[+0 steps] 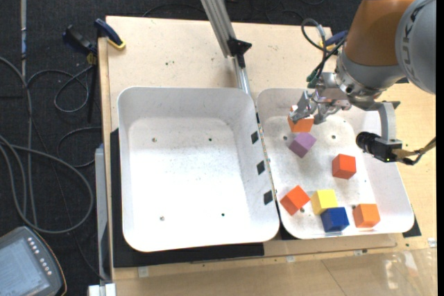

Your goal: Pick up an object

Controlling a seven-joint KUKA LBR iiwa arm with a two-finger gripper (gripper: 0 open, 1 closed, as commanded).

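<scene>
My gripper (310, 111) hangs over the back part of the right bin (388, 184). An orange block (301, 125) sits directly under its tip, touching or nearly touching it. A purple block (302, 144) lies just in front of the orange one. A red block (343, 166) lies further right. Along the bin's front stand an orange-red block (295, 199), a yellow block (323, 201), a blue block (334, 219) and another orange block (365, 215).
The left bin (187, 163) lies beside the right one, sharing a raised middle rim. A slanted metal rod (211, 0) reaches down to the bins' back junction. A black fitting (378, 144) on the arm hangs over the right bin's right side.
</scene>
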